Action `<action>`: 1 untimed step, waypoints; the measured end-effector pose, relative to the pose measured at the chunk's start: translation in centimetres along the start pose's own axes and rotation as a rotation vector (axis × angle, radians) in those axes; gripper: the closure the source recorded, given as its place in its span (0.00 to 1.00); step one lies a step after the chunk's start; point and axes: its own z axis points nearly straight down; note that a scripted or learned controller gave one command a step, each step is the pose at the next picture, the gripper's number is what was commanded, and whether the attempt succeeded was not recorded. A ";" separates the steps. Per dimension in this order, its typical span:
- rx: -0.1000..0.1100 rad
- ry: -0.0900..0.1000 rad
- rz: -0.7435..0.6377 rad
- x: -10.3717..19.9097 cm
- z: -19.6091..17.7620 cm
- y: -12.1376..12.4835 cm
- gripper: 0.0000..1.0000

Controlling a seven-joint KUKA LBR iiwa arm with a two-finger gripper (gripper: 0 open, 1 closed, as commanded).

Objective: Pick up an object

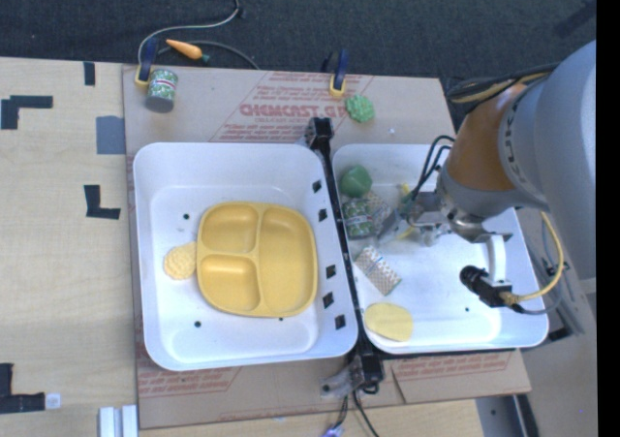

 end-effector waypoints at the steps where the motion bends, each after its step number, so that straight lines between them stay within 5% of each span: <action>1: 0.003 -0.004 0.003 0.8 1.2 7.3 0.00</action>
